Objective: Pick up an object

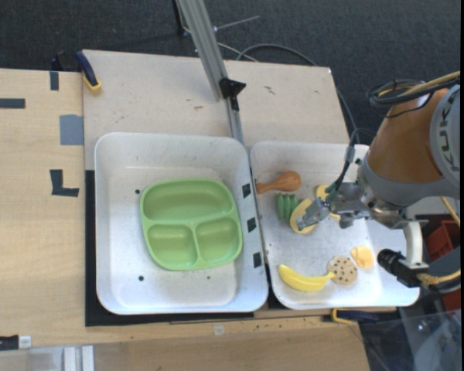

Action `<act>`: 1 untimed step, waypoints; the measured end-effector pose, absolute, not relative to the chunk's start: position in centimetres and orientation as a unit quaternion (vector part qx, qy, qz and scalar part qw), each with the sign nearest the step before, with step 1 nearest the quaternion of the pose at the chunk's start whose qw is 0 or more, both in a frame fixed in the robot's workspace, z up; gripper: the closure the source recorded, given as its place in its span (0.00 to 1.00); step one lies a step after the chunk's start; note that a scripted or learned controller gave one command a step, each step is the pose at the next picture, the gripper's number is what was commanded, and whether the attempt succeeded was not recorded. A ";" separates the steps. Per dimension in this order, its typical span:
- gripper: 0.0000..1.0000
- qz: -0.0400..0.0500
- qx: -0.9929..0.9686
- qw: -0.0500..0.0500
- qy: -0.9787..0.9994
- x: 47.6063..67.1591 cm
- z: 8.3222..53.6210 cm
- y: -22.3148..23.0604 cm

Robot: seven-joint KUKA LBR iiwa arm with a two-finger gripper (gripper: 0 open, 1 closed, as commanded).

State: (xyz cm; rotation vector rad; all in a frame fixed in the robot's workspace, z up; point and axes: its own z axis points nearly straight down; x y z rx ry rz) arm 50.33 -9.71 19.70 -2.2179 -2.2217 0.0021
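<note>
My gripper [315, 209] hangs low over the left half of the right bin [387, 296], reaching in from the right. Right at its tip lies a yellow object [300, 221], partly covered by the gripper; whether it is held is not visible. A green ridged piece [285, 205] lies just to its left. A brown drumstick-shaped toy [281, 182] rests above that, near the bin's top left. A yellow banana [302, 279], a speckled cookie [342, 269] and a small orange-yellow piece [362, 256] lie along the bin's front.
The left bin [116, 207] holds a green divided plate [191, 223]. A metal pole [209, 45] slants down to the ridge between the bins. The arm's grey body and orange band [406, 149] cover the right bin's right side.
</note>
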 end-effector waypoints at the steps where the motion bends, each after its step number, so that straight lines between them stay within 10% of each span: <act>1: 0.00 0.001 -0.707 0.001 -0.708 50.3 19.7 -9.7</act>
